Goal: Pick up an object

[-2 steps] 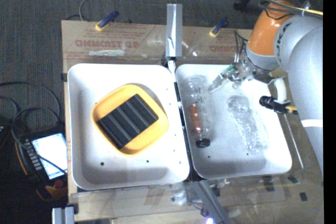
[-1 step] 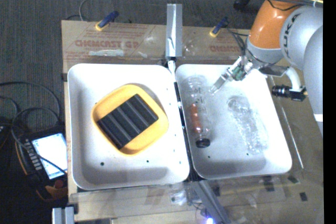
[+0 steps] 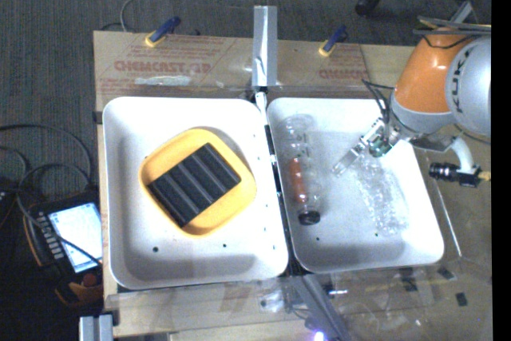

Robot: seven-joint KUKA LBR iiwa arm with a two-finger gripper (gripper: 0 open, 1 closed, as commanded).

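Observation:
In the left bin (image 3: 128, 251) lies a yellow pad with a black ribbed top (image 3: 198, 180), turned at an angle. Along the left wall of the right bin (image 3: 423, 251) rests a clear plastic bottle (image 3: 299, 168) with reddish contents and a black cap at its near end. To its right lies a crumpled clear plastic piece (image 3: 382, 200). My gripper (image 3: 361, 154) hangs over the middle of the right bin, between the bottle and the clear piece, just above that piece's far end. Nothing shows as held in it.
The grey and orange arm (image 3: 435, 88) reaches in over the right bin's far right corner. A metal divider post (image 3: 264, 44) stands behind the seam between the bins. Two blue and yellow clamps (image 3: 162, 30) hold the back board.

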